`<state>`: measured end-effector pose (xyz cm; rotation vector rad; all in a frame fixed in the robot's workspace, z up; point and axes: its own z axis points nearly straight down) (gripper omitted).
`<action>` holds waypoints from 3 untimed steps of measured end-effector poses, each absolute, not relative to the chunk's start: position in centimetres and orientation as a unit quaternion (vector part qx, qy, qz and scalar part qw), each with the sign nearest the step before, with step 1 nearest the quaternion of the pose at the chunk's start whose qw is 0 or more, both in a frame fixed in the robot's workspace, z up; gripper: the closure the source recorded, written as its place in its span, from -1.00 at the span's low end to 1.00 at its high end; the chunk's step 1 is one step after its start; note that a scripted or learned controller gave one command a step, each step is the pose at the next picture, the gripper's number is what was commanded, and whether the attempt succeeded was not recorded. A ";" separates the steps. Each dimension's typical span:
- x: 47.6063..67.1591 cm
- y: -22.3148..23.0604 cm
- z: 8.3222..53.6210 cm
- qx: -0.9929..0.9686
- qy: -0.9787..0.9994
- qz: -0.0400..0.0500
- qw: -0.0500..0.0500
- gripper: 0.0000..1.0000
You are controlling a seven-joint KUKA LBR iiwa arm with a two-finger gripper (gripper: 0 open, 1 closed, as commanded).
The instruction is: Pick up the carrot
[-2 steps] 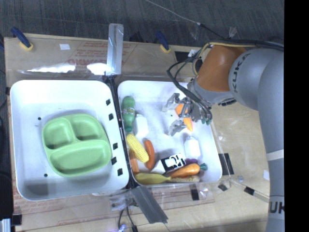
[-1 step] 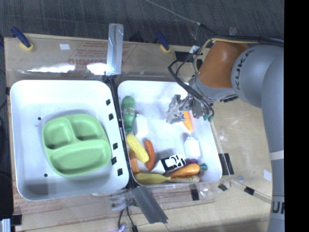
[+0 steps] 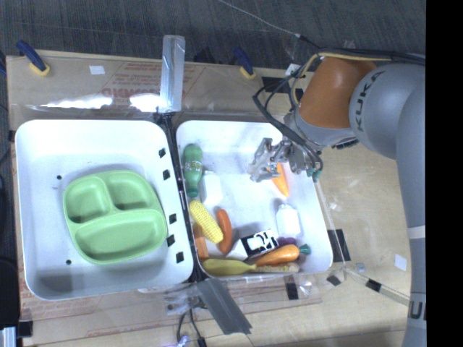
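Robot lab test bench
An industrial arm [image 3: 383,100] over two white bins [image 3: 43,143] clamped on a taped surface [image 3: 362,194], toy food [image 3: 205,221] inside.

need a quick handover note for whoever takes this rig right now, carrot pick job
Tool: over the upper right of the right bin, at the top end of the carrot.
Carrot: near the bin's right wall, pointing down the view; whether it is lifted is unclear.
Other toy food sits along the bin's left and bottom sides. The left bin holds a green divided plate.
Done: approach. Left: confirm the grasp and lift.
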<state>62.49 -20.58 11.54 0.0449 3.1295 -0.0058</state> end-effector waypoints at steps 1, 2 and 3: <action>62.7 -20.4 12.6 0.011 1.000 -0.003 0.008 1.00; 55.9 -21.0 9.1 -0.090 0.996 0.000 0.000 1.00; 56.1 -21.1 17.5 0.090 0.996 -0.001 0.003 1.00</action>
